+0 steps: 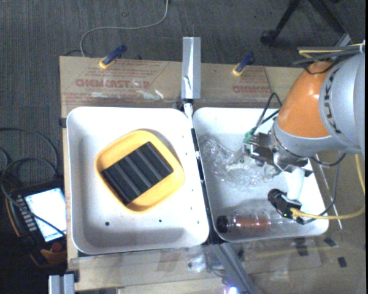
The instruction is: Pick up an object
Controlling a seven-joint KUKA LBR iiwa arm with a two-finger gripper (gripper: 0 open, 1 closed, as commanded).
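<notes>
In the left bin (86,127) lies a yellow rounded block (140,169) with a black ribbed top. The right bin (211,124) holds a crumpled piece of clear plastic (224,161) in its middle. A clear bottle (254,222) with brown contents and a dark cap lies on its side along that bin's front edge. My gripper (258,150) hangs low over the right part of the clear plastic, under the orange-banded wrist. Nothing can be seen held in it.
A metal bar (191,72) stands at the back, between the bins. Cardboard (129,81) with two blue-and-yellow clamps lies behind them. A small screen device (40,210) sits on the floor at the left.
</notes>
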